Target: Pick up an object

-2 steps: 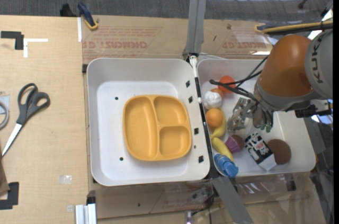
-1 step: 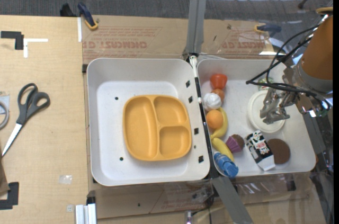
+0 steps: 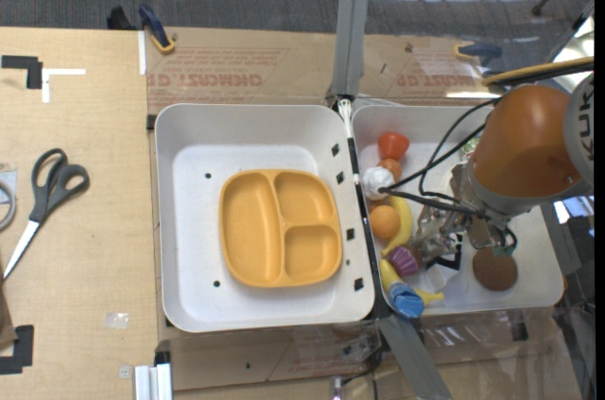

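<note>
1. Banana (image 3: 406, 220), yellow, lies in the right bin (image 3: 539, 294), just left of my hand (image 3: 437, 237), which sits low among the clutter.
2. Hand state: I cannot tell how it stands or whether it has hold of anything; cables and the wrist hide it.
3. Step, my read: reach/descend phase, grasp not confirmed.
4. Next move likely calls for closing on one item cleanly; things are packed touching, so a slip or double-grab is a risk.
5. Banana's long axis runs toward and away from the camera, curving; near end passes the purple cup (image 3: 404, 260) and blue piece (image 3: 407, 303).
6. Orange ball (image 3: 384, 222) touches banana's far-left side; brown ball (image 3: 494, 269) sits right of hand.
</note>
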Controlling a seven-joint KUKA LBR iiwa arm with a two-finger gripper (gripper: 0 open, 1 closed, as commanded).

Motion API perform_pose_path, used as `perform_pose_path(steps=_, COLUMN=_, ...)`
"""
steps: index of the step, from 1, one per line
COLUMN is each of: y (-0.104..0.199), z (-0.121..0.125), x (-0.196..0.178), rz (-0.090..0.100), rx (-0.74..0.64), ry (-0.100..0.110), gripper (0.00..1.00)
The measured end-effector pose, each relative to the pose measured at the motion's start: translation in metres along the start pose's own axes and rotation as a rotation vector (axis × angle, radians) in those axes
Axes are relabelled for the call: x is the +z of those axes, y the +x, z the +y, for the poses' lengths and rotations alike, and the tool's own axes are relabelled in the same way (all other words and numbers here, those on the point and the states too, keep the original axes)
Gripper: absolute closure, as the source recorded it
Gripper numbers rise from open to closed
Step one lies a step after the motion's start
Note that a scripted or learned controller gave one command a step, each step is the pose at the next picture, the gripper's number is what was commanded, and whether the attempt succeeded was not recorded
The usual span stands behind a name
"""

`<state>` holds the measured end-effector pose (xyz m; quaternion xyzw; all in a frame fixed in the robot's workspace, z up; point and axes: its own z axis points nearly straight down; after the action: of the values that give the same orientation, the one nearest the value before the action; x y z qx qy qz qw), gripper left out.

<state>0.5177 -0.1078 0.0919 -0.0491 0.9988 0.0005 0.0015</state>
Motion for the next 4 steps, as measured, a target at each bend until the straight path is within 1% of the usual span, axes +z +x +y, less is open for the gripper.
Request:
perform_pose_path(steps=1, y=0.011, z=-0.070, x=-0.096, rz=-0.002, rx=0.051, ry=0.002, gripper=1.00)
perform_pose_path(steps=2, y=0.011, z=-0.069, x=-0.095, rz=-0.001, rx=0.051, ry=0.002, gripper=0.00)
perform_pose_path(steps=3, y=0.020, z=-0.049, x=-0.019, rz=-0.014, rx=0.150, ry=0.007, gripper=0.00)
perform_pose_path(steps=4, y=-0.086, z=-0.022, x=-0.015, rz=-0.028, rx=0.178, ry=0.006, gripper=0.00)
